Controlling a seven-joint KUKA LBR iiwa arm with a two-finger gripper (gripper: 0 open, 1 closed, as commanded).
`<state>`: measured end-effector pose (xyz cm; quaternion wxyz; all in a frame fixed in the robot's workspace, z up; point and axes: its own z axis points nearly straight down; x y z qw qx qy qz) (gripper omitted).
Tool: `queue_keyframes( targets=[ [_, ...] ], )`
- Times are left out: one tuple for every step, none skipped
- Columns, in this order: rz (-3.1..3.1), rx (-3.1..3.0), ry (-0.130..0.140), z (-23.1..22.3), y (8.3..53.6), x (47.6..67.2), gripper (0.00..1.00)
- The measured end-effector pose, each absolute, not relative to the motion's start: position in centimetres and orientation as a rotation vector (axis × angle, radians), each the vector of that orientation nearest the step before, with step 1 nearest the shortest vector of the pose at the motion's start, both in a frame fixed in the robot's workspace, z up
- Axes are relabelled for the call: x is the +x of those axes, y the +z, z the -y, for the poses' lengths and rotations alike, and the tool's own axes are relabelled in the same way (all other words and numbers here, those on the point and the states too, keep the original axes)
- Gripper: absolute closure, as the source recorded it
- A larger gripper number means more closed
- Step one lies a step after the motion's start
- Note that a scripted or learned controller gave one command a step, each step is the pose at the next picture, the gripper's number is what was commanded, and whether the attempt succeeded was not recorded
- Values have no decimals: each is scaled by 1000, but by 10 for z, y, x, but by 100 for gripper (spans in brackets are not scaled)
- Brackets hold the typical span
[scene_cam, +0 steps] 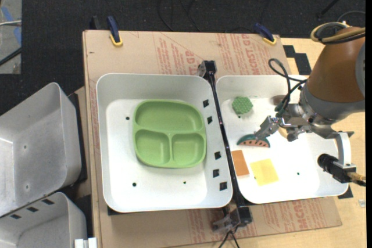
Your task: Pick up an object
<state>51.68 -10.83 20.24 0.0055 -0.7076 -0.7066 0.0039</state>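
Note:
In the right bin [302,183] lie a watermelon-slice toy [254,140], a round green knobbly piece [242,105], an orange rectangular block [240,162] and a flat yellow square [264,171]. My gripper [280,128] hangs over the middle of this bin, just to the right of and slightly above the watermelon slice. It is open, with nothing between its fingers. One fingertip [268,124] sits close to the slice's upper right end. The arm's grey body covers the bin's right part.
The left bin [110,125] holds a light green divided plate [170,133]. A black divider [220,142] runs between the two bins. A black cable loops at the right bin's back right. Grey tubs [35,142] stand off the bench to the left.

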Motion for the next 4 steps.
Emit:
queue_keyframes(
  targets=[
    [2222, -2220, 1, 108, 208, 520, 0],
    [2216, -2219, 6, 105, 145, 521, 0],
    [2218, -2227, -3, 104, 94, 522, 0],
    [2219, -2229, -4, 105, 106, 522, 100]
  ],
)
